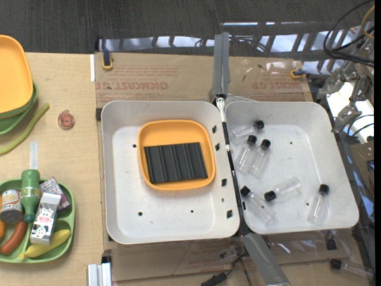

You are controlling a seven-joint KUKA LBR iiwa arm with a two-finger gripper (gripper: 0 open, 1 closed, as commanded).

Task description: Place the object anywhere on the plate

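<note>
1. Up at the right edge of the view, my claw point(355, 115) sits among cables beside the right bin; I cannot tell how it is set from this angle, and nothing shows in it.
2. At the far left of the worktop point(65, 76), a stack of orange and green plates point(13, 82) runs off the edge, with a small pink disc point(66, 120) lying near it.
3. Below those, a green divided tray point(56, 246) carries toy food: a green bottle point(30, 190), a small can point(10, 200), a carton point(43, 218), a sausage point(12, 238) and a banana point(47, 244).
4. Next comes the left bin point(169, 219), and in its upper middle rests the orange plate point(176, 154).
5. A dark ribbed block point(176, 162) lies flat on that plate, well inside its rim.
6. In the right bin point(292, 136), clear vials with black caps lie scattered, all on their sides.
7. One vial point(247, 128) lies near the upper left corner, and two more point(254, 154) lie just below it, close together.
8. Two others point(282, 190) lie near the bottom left, and a last vial point(318, 201) lies toward the lower right, apart from the rest.
9. All vials are well apart from the plate, with the bin walls between them.
</note>
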